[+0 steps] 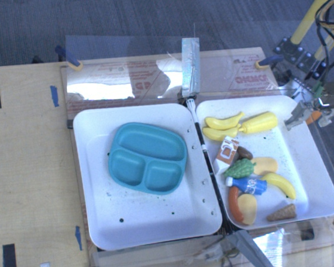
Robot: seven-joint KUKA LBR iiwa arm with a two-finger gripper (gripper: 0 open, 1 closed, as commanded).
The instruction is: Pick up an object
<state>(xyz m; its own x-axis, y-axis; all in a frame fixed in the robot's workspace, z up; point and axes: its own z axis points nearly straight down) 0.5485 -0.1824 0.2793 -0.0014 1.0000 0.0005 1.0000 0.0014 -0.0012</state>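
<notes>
The right bin point(311, 169) holds several toy foods. Two yellow bananas point(222, 126) lie at its far left, with a yellow corn-like piece point(259, 122) beside them. Below these sit a small orange-and-white carton point(228, 151), a green vegetable point(240, 168), a blue bottle point(249, 185), another banana point(280, 185), a red-and-tan piece point(243, 206) and a brown cone point(281, 212). My gripper point(306, 112) hangs over the bin's far right rim, well away from all the toys, with nothing seen in it.
The left bin point(95, 184) carries a blue divided plate point(148, 157). A raised divider point(202, 156) separates the two bins. Cables and black clamps point(301, 58) crowd the upper right, by a yellow pole point(319, 4). Tan bench surface point(24, 173) lies to the left.
</notes>
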